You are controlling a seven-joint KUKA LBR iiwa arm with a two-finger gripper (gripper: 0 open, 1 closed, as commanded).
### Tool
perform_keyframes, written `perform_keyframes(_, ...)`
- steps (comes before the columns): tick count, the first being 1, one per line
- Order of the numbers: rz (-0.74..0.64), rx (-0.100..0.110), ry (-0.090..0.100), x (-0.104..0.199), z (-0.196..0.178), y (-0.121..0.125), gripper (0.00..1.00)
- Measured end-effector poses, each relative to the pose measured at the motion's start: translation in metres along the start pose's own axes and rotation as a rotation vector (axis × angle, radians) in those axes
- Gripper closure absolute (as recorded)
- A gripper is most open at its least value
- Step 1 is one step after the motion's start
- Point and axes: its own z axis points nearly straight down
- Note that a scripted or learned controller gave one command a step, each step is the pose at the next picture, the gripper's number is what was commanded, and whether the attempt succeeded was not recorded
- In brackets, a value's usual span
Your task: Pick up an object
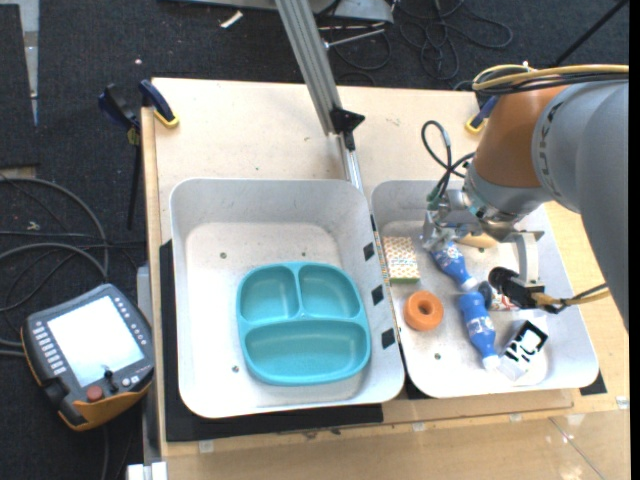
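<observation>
Judging by looks, the blue tube (450, 262) is light, soft, slippery; grip mid-body. Whether the claw (437, 230) holds it, I cannot tell.

The light over my worktop (250, 128) is even and fairly bright, coming from above. The two white bins (200, 218) read clean without blown-out glare, and the teal tray (300, 323) shows only a soft sheen. Shadows are faint and short, a thin dark rim under the bins at the lower edge. The dark floor (60, 68) at upper left swallows detail. My arm (560, 138) at the right of the frame looks slightly soft, and the whole picture is a little grainy.
</observation>
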Motion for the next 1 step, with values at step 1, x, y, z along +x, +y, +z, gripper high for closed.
perform_keyframes(1,0.0,0.017,0.007,-0.0106,-0.0517,0.0017,1.0)
